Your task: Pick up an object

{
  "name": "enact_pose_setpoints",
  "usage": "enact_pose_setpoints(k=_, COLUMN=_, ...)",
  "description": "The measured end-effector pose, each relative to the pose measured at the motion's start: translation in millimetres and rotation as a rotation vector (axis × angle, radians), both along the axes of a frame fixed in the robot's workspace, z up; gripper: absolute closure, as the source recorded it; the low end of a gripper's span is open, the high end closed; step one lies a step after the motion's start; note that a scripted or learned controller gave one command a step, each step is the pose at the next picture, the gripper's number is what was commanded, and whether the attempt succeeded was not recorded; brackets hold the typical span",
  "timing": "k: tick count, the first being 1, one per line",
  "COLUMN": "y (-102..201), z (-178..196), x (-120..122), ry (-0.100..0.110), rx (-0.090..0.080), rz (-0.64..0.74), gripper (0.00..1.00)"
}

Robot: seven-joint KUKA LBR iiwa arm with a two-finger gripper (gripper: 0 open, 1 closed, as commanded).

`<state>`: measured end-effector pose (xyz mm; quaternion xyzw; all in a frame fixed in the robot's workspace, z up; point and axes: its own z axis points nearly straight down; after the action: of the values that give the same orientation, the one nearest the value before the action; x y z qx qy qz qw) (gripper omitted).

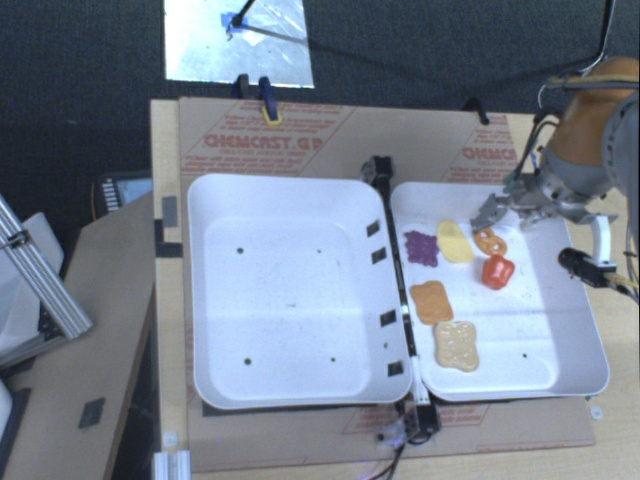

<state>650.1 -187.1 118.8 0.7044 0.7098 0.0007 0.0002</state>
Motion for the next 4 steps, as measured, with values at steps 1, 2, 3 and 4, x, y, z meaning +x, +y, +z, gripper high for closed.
enact_pose_setpoints(k=1, y=46.7, z=164.0, x=23.1, ry=-0.022, rx=-0.003, rz=0.003, gripper=0.0)
enact_pose_setpoints(k=2, y=147.4, z=324.4, x=20.0, ry=-0.021, rx=0.0, rz=0.005, gripper=0.0)
enact_pose_setpoints(k=3, y=227.9, z=235.8, x=17.7, ry=0.007, rx=0.003, rz=0.004, gripper=0.0)
enact_pose_setpoints(k=4, y=349.6, z=401.2, x=16.8, ry=-0.018, rx=0.009, rz=0.009, gripper=0.0)
